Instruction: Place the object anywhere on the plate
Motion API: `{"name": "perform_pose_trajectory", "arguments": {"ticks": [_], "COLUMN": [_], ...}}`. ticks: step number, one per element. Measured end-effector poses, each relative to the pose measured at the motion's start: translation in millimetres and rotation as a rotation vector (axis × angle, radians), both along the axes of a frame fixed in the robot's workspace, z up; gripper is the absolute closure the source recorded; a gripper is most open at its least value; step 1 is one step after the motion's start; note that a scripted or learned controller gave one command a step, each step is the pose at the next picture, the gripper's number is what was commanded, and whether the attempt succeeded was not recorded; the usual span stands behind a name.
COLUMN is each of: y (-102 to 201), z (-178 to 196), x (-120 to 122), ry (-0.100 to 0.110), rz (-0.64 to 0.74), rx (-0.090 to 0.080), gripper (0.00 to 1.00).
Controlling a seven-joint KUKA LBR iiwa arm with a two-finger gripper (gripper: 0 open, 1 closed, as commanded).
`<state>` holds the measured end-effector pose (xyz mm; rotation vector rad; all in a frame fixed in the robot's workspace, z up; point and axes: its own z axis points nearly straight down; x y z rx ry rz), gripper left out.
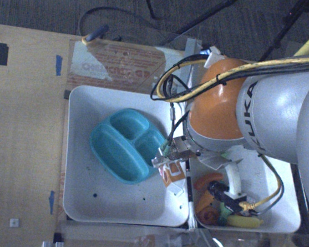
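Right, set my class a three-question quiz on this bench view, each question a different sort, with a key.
1. True or false: the teal divided plate lies in the left bin.
2. Which bin holds the pile of mixed items? A) left bin B) right bin C) neither
3. Fill in: the gripper is beside the plate's ____ edge in this view.

Key:
1. True.
2. B.
3. Right. An orange and white object sits just below the gripper, off the plate, and whether it is gripped cannot be told.
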<state>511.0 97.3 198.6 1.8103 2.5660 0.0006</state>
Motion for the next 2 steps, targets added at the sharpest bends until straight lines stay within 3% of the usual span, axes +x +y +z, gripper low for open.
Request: {"name": "perform_pose_trajectory", "arguments": {"ticks": [1,2], "y": [97.6,97.7], "z": [79.6,79.7], "x": [15.7,15.6], "ry": [0.001,0.001], "rz": [0.095,0.095], "rx": [0.0,0.0], "gripper": [1.0,0.0]}}
